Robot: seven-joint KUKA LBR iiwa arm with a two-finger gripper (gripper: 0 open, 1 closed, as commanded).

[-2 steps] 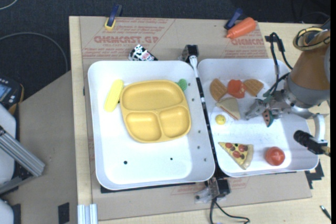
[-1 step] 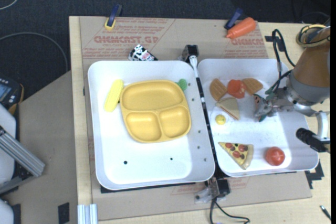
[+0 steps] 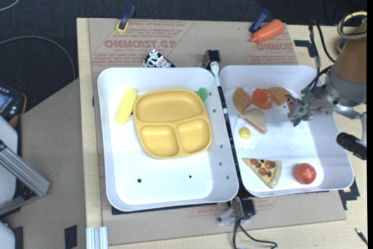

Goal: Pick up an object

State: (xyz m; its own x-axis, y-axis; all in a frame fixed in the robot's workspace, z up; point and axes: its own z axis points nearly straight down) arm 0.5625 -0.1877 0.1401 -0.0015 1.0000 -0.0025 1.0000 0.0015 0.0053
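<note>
Hovering low over right bin (image 3: 326, 125), gripper (image 3: 296, 112) next to bread slice (image 3: 280, 94) and red tomato piece (image 3: 261, 98). Honestly can't tell pincer state, too blurry. Tip: center over one item, drop straight down, avoid bin wall and cluttered neighbors like sandwich wedge (image 3: 254, 121).

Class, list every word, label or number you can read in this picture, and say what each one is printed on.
"CHEMCAST GP", red print on the brown board behind the left bin; last letters uncertain.
Similar red print on the board behind the right bin: too faint to read.
</note>
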